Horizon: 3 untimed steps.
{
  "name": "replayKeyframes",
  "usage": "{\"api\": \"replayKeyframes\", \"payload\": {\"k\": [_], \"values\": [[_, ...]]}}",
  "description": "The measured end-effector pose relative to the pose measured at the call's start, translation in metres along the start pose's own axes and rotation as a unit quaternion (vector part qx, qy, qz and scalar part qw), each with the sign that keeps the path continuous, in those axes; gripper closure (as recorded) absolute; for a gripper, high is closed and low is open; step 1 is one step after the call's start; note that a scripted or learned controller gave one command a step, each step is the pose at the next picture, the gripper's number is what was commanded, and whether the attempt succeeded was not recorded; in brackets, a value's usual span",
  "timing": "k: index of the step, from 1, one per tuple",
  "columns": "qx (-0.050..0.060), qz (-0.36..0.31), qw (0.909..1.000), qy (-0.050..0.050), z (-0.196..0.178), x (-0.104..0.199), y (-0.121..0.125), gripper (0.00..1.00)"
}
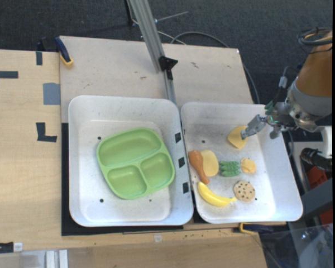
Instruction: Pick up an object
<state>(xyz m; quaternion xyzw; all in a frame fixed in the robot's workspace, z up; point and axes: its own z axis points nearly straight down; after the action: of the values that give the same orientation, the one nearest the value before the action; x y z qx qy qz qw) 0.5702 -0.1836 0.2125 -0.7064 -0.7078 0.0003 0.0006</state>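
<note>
The right bin (279,197) holds several toy foods. A yellow wedge (236,138) lies near its upper middle. My gripper (251,129) hangs low over the bin at the wedge's upper right edge, and from this angle it seems to touch or overlap the wedge. Further down lie an orange carrot (196,164), a pale yellow slice (211,163), a green piece (230,168) and a small yellow piece (248,165). A banana (214,197) and a round cookie (244,191) sit nearest the front wall.
The left bin (81,149) contains a green divided plate (135,162). A slanted metal pole (151,32) rises behind the bins. The arm's grey wrist with its orange band (312,80) stands over the right bin's far right rim.
</note>
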Motion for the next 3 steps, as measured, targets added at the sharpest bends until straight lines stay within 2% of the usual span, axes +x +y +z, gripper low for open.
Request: {"api": "replayKeyframes", "payload": {"k": [1, 2, 3], "values": [[0.000, 0.000, 1.0000, 0.000, 0.000, 0.000, 0.000, 0.00], [0.002, 0.001, 1.0000, 0.000, 0.047, -0.006, 0.002, 0.00], [0.003, 0.001, 1.0000, 0.000, 0.109, -0.012, -0.003, 0.00]]}}
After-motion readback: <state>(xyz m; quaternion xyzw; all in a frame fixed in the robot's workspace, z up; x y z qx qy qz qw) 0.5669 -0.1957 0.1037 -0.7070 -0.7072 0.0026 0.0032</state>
